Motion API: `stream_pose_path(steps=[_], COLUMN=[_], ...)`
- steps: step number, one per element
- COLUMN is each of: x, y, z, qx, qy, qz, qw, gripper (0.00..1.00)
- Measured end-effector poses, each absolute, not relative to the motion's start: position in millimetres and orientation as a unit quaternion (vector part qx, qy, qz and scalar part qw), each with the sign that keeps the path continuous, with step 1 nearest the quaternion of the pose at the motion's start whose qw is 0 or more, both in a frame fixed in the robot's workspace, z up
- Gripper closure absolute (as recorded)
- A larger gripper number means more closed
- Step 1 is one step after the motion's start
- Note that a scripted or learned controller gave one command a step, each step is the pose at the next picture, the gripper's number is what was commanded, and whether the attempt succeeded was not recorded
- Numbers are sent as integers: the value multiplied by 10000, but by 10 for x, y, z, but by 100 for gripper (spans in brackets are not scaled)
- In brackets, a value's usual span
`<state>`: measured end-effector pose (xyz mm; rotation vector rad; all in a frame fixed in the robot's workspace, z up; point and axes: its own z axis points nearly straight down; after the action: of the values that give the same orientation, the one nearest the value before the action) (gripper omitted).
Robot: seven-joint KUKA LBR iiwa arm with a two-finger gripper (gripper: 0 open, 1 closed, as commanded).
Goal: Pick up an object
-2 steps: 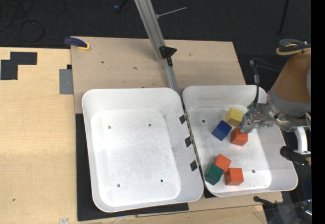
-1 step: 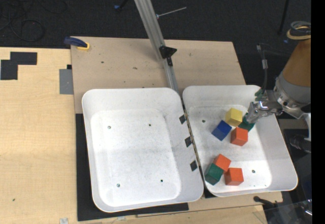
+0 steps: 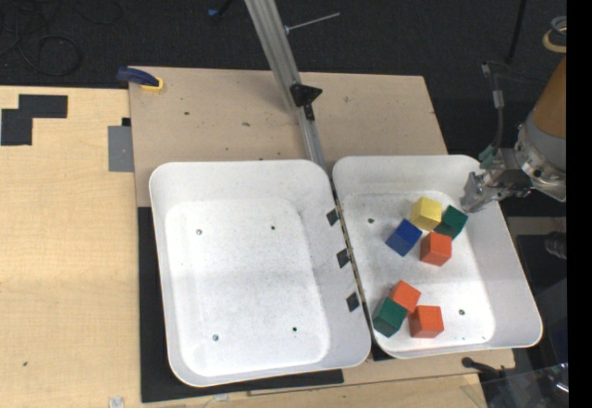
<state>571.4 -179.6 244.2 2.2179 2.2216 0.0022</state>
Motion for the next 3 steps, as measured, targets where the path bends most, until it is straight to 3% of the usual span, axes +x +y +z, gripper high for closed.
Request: stream_pose_path(steps=[1, 3], x=[5717, 5565], y=[-1807, -812], z=[2806, 2622], qx=[7063, 7060], qy=[7079, 7082], qz=[4, -9], qw=[8, -26], gripper=[100, 100])
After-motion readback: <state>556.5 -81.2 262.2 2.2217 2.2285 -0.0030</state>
